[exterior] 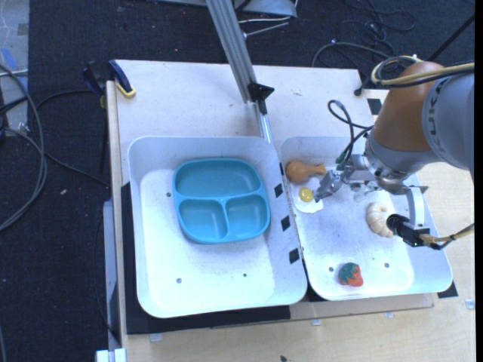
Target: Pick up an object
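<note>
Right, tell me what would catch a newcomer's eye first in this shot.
The blue divided plate stands out, lying alone in the left bin. Next comes the grey arm with its orange band, reaching in from the right with its pincer low over the right bin, close to the fried egg and the drumstick. A croissant and a strawberry lie nearer the front.

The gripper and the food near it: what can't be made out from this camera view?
- Gripper: too small and dark to show whether it touches the fried egg.
- Drumstick: its right end is hidden behind the gripper.
- Croissant: its right side is covered by a black cable fitting.
- Arm: cut off by the right edge.
</note>
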Action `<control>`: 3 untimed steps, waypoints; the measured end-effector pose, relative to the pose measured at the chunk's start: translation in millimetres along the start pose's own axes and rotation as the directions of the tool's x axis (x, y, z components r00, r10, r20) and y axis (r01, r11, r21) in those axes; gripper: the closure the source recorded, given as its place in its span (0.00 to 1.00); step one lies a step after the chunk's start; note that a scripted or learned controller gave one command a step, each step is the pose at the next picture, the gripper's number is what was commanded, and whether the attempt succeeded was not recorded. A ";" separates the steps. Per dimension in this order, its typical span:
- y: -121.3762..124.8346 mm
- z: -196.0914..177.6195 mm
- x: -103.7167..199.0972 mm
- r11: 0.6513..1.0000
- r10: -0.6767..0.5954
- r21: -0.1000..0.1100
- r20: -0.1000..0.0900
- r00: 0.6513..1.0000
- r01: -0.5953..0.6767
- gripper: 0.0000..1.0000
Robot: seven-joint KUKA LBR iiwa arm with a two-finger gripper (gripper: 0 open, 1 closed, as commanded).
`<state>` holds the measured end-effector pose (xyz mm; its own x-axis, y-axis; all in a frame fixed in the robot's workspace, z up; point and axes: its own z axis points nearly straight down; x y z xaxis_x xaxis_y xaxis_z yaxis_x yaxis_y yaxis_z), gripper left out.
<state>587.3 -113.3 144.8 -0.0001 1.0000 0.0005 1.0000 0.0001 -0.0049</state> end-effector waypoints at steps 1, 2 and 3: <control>0.5 51.9 0.3 1.000 0.001 -0.005 0.001 1.000 -0.001 0.00; 1.6 39.3 0.9 1.000 0.001 -0.008 0.000 1.000 -0.001 1.00; 0.4 -20.6 -7.4 1.000 0.002 -0.011 0.002 1.000 -0.002 1.00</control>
<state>587.8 -120.7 165.4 0.0016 1.0000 -0.0016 1.0000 -0.0016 0.0056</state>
